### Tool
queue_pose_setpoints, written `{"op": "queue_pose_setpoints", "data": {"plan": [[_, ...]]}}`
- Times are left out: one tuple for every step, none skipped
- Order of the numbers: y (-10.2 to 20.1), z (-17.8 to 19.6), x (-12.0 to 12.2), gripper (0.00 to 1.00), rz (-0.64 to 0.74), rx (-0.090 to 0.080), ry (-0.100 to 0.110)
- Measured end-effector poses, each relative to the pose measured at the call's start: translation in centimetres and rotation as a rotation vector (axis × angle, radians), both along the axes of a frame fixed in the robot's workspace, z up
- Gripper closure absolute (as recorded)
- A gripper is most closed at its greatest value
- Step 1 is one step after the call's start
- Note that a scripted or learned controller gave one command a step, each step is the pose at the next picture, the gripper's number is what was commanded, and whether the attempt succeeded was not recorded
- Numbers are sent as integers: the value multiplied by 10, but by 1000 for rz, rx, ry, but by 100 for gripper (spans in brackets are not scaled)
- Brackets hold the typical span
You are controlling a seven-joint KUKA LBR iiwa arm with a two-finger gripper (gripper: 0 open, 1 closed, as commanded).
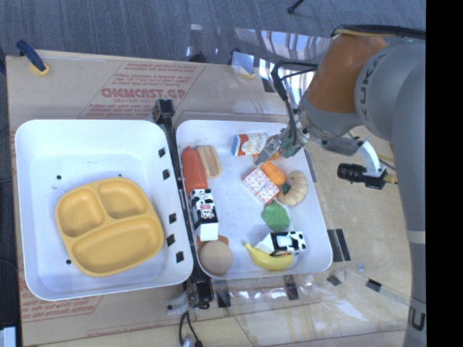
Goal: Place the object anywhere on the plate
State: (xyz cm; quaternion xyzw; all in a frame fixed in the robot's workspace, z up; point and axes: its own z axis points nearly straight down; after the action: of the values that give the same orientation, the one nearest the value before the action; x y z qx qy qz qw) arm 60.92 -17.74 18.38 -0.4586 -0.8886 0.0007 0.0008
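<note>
The yellow three-part plate point(108, 226) lies in the left white bin point(43, 143). The right bin point(231, 215) holds several toy foods. My gripper point(282, 148) is low over that bin's far right corner. It sits just above a small orange carrot-like piece point(273, 173) and to the right of an orange, white and blue carton point(249, 144). Its tips are dark and small against the clutter. I see nothing clearly lifted off the bin floor.
Also in the right bin are a red sausage point(193, 169) with a bun point(210, 160), a cow-print carton point(204, 210), an egg point(215, 257), a banana point(268, 259), a green piece point(275, 215), a checkered packet point(259, 186) and a tan pastry point(296, 188). A black divider clip point(165, 110) stands between the bins.
</note>
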Motion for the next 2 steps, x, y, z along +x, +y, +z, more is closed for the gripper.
{"op": "queue_pose_setpoints", "data": {"plan": [[1, 11, 1, 100, 8, -2, -1], [-15, 32, 35, 100, 164, -3, -7]]}}
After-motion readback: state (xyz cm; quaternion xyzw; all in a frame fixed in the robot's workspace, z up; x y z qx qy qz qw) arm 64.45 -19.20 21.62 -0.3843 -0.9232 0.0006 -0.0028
